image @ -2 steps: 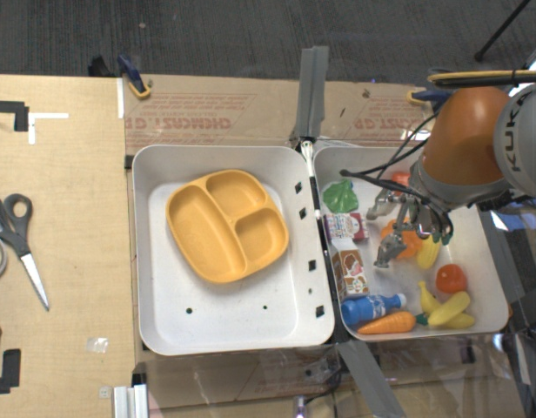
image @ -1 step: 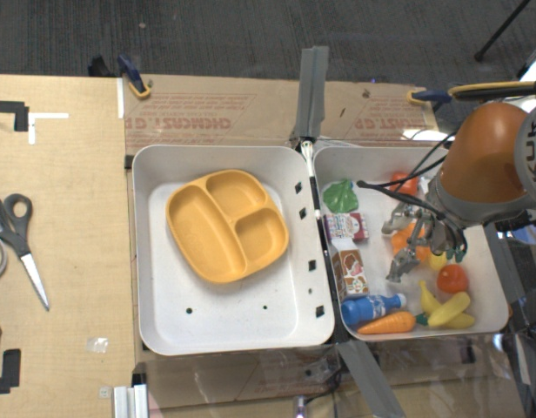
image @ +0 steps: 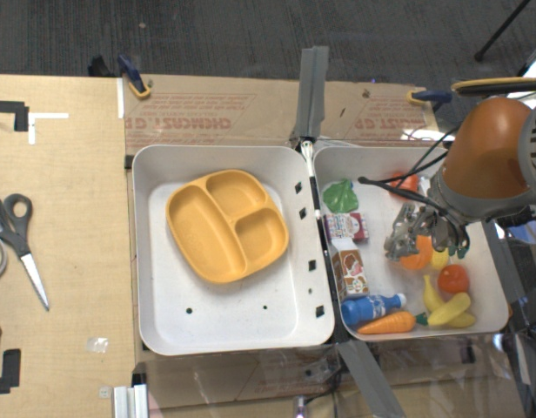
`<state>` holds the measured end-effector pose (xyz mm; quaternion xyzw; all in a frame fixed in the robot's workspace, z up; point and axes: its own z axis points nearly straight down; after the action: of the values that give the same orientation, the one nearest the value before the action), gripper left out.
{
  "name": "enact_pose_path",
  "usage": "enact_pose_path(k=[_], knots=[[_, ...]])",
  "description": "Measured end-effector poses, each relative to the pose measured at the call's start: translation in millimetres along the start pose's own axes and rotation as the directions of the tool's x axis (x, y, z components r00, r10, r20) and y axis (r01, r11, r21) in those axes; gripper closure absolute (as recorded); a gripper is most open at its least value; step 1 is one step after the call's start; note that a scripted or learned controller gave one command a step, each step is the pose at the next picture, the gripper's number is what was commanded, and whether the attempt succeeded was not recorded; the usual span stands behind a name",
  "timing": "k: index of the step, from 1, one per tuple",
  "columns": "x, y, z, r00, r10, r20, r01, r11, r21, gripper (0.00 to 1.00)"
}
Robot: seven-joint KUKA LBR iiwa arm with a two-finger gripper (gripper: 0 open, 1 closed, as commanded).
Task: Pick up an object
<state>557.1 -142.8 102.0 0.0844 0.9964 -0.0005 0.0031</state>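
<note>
My gripper [image: 405,238] hangs low in the right bin [image: 490,259], beneath the orange wrist band. It sits directly above an orange fruit [image: 416,259], which it partly hides. Close to the right lie a red tomato [image: 453,278] and a yellow banana [image: 451,310]. Along the bin's left side are a green toy [image: 340,196], a small red-and-white packet [image: 345,226] and a brown carton [image: 350,271]. A blue bottle [image: 372,306] and a carrot [image: 388,324] lie at the front.
The left bin [image: 164,320] holds a yellow divided plate [image: 229,225]. Scissors [image: 20,242] lie on the wooden bench at far left. Cardboard and a blue clamp [image: 133,77] sit behind the bins. Cables trail from the arm over the right bin's back corner.
</note>
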Motion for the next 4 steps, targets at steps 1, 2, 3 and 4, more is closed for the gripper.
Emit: enact_pose_path(k=[1, 2, 3, 4], knots=[[0, 0, 0, 1.0, 0.0, 0.0, 0.0, 1.0, 0.0, 0.0], [11, -11, 9, 0.998, 0.067, -0.003, -0.067, 0.998, -0.001, 0.0], [9, -10, -1, 0.998, 0.064, 0.002, -0.064, 0.998, 0.0, 1.0], [9, -10, -1, 0.998, 0.064, 0.002, -0.064, 0.998, 0.0, 0.0]])
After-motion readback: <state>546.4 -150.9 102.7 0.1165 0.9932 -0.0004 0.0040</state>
